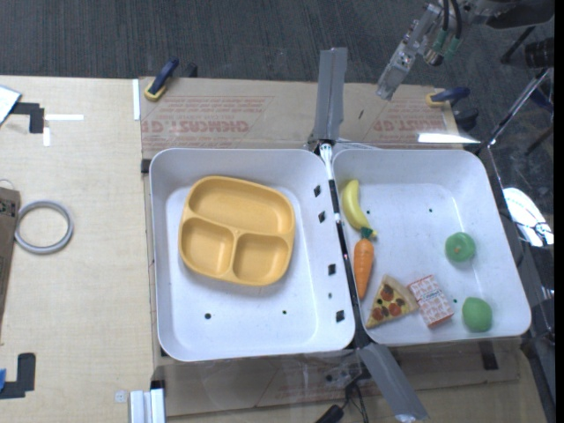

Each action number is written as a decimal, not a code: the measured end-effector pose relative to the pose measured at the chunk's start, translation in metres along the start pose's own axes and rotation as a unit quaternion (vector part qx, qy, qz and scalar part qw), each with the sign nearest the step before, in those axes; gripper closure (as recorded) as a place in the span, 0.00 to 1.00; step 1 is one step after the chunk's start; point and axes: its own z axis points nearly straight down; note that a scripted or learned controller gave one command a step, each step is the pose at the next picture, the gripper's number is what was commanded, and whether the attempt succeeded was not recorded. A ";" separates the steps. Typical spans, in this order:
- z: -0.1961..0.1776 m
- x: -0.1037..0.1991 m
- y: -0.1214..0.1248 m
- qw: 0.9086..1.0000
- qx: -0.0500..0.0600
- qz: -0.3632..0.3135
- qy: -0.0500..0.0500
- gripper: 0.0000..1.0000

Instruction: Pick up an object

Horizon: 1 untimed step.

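At the far left, a roll of tape is lying flat on the wooden bench, well apart from both bins. The left bin is being occupied by a yellow divided plate, which is sitting upright toward the bin's left half with its three compartments facing up. Between the two bins, a grey divider bar is being seen running back toward the cardboard behind them.

In the right bin, a banana is lying near the left wall, and just below it a toy carrot is resting with its green top nearly touching the banana's end. A pizza slice is lying near the front, just beside a small red-and-white box; whether the two are touching is not being made clear. Further right, one green ball is sitting near the right wall, and a second green ball is resting in the front right corner.

The gripper is being held above the bench behind the right bin, well apart from every object and carrying nothing. Its fingers are blurred and narrow here, so whether they are apart or together cannot be told.
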 end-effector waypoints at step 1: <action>0.076 0.022 0.020 1.000 0.001 -0.022 0.001 1.00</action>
